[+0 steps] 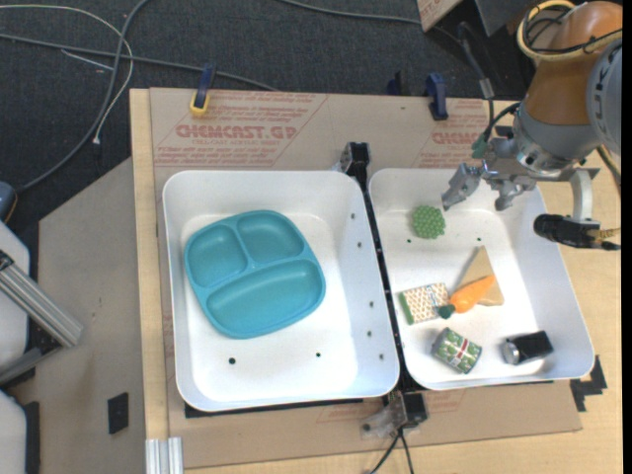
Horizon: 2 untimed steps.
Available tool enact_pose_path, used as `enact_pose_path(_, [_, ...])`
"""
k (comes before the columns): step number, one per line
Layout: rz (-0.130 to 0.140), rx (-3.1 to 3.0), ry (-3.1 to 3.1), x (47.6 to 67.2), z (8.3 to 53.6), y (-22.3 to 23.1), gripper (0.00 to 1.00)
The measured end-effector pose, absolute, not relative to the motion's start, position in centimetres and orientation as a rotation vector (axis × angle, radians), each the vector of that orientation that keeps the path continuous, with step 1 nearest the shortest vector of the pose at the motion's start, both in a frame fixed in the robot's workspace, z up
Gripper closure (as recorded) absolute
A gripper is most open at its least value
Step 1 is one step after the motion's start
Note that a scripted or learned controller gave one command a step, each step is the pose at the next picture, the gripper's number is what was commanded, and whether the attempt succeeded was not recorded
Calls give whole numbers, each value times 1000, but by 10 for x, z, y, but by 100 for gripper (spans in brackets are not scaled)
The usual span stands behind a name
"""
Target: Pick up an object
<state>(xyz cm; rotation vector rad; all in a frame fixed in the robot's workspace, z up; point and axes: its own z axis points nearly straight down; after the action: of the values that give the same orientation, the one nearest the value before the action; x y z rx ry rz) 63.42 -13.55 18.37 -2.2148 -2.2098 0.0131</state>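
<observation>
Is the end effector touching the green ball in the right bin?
Apart. In the camera view, white bin floor shows between the end effector and the green ball, which lies alone to its lower left.

Robot lab, clamped board (296, 126), loose cables (118, 47)

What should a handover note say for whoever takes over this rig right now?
Gripper: open, holding nothing, poised over the right bin's far end, just right of the green bumpy ball.
Also in the right bin: orange carrot lying on a tan wedge, patterned packet, green can, small black block.
Left bin: teal divided plate.
Done: nothing picked.
Left: grasp and lift one object.
</observation>
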Motion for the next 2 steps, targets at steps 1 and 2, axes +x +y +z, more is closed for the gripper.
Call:
enact_pose_path(1, [0,-2220,-2221,638,192,-135,0])
enact_pose_path(2, [4,-2218,-2218,635,150,-133,0])
